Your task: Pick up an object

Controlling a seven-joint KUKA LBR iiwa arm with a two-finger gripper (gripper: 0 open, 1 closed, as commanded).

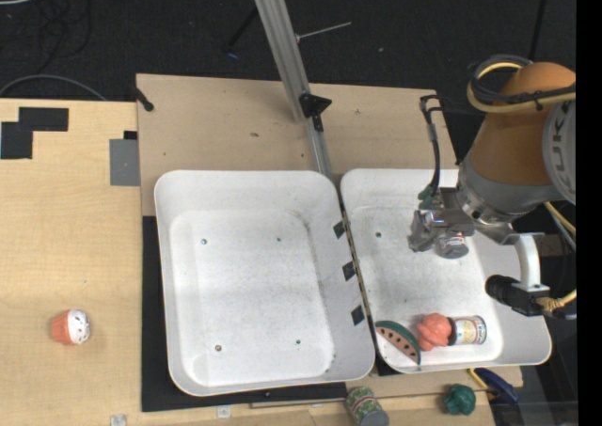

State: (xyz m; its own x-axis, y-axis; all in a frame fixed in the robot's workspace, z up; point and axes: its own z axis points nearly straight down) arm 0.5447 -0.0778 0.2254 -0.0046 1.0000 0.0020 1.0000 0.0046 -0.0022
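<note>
My gripper (435, 236) hangs over the upper middle of the right bin (395, 198), below the orange-banded wrist. At the bin's front edge lie a watermelon-slice toy (398, 340), a pink-red lumpy toy (434, 331) and a small jar with a yellow label (467, 331), side by side. They sit well below the gripper in the view, apart from it. Nothing shows between the fingers.
The left bin (188, 198) adjoins the right one along a clipped divider. An aluminium rail (287, 48) slants in from the back. A red-and-white ball (71, 327) lies on the bench at left. A green toy (460, 400) and a small can (362, 405) rest beyond the front rim.
</note>
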